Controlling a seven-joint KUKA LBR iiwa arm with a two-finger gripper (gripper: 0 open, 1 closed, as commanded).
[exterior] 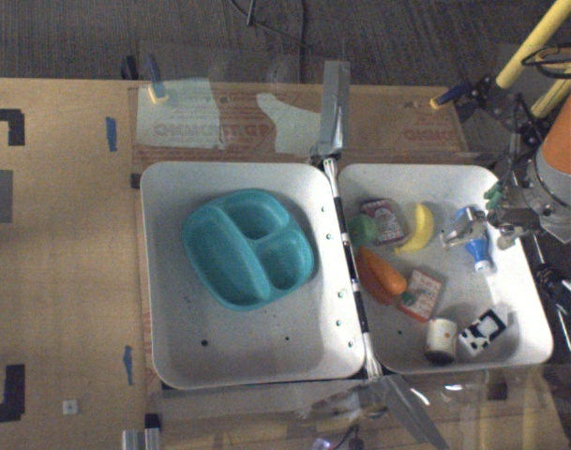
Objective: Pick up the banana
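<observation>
The yellow banana (418,229) lies curved in the upper middle of the right bin (538,317), beside a purple and red packet (383,220). My gripper (464,225) hangs just to the right of the banana, low over the bin, with a small gap between the two. Nothing shows in its grasp. The arm enters from the right edge, with the orange band at the upper right. A small blue and white object (479,254) sits just below the gripper.
The right bin also holds a green item (363,230), an orange carrot (383,275), a small red and green box (422,294), a white cylinder (442,338) and a black-and-white cube (482,332). A teal divided plate (249,247) lies in the left bin (163,345).
</observation>
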